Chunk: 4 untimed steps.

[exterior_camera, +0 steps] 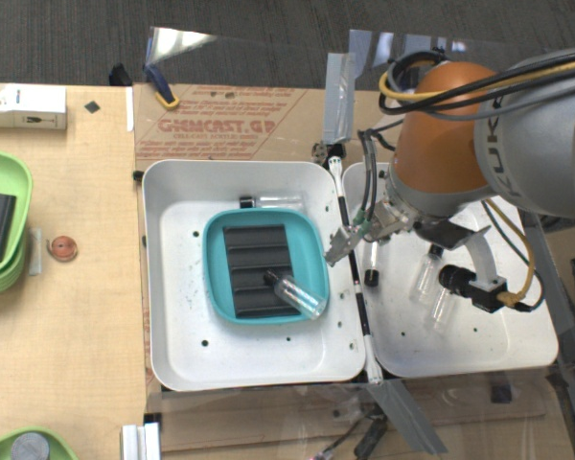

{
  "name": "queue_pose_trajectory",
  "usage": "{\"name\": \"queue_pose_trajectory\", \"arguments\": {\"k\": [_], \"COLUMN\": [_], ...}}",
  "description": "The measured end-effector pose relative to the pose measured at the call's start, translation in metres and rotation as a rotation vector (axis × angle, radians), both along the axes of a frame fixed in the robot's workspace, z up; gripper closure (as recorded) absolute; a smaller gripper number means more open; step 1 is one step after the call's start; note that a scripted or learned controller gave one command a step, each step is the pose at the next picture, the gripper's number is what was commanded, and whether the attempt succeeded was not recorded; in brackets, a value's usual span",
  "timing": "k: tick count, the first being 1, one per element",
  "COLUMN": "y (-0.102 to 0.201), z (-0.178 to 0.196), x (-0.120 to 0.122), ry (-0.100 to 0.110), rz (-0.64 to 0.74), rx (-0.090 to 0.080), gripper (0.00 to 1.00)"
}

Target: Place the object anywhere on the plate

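Observation:
A teal square plate (pixel 217 257) sits in the left white bin (pixel 172 343), with a dark ridged insert (pixel 254 257) lying on it. A clear tube with a black cap (pixel 295 291) rests on the plate's lower right part, tilted across the insert's corner. A second clear tube (pixel 268 201) lies on the bin floor just beyond the plate's far edge. My gripper (pixel 345 241) hangs over the divider between the two bins, to the right of the plate and apart from the tube on it. Nothing is seen held in it.
The right bin (pixel 479 353) holds clear tubes (pixel 429 287) and a small black cap (pixel 371 277) beneath the arm's wrist. A cardboard sheet (pixel 220 118) lies behind the bins. Green dishes (pixel 2 223), a white box (pixel 24 108) and a small orange disc (pixel 63 248) are at the left.

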<state>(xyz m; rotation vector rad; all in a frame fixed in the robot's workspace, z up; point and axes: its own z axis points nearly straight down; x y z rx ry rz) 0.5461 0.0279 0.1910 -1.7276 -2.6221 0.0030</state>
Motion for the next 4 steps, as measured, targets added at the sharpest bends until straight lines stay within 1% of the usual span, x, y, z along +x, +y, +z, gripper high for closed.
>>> {"name": "queue_pose_trajectory", "arguments": {"k": [4], "y": [0.0], "z": [0.0], "x": [0.0], "ry": [0.0], "rz": [0.0], "rx": [0.0], "gripper": [0.0]}}
